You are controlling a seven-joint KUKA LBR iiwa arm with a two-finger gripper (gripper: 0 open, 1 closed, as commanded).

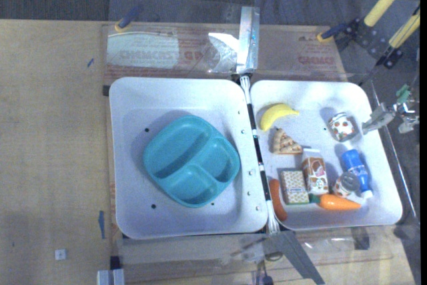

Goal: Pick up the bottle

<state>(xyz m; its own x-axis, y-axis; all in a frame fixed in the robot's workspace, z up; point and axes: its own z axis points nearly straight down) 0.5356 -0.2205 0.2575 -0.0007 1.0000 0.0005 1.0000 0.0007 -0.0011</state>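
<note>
Camera view looks down on the blue bottle [354, 167], lying toward the right side of the right bin [378, 210], with its white cap end pointing to the near edge. Just left of it, touching or nearly so, sits a small round patterned thing [346, 184] I can't identify, and an orange carrot [337, 202] lies along the near side beneath them both. Further left stand two little cartons, one with a red and white face [315, 174] and one greenish-brown [293, 187], and a reddish-orange piece [277, 198] rests against the bin's left wall. Toward the far side there is one pizza slice [285, 142], one yellow banana [276, 114], and one round red-and-white ball-like item [342, 126]. That makes nine things in this bin. The left bin [127, 103] holds a single teal divided plate [191, 160] with three compartments. The gripper [381, 118] hangs at the right bin's far right rim, well apart from the bottle; whether its fingers are spread or closed I cannot tell.
</note>
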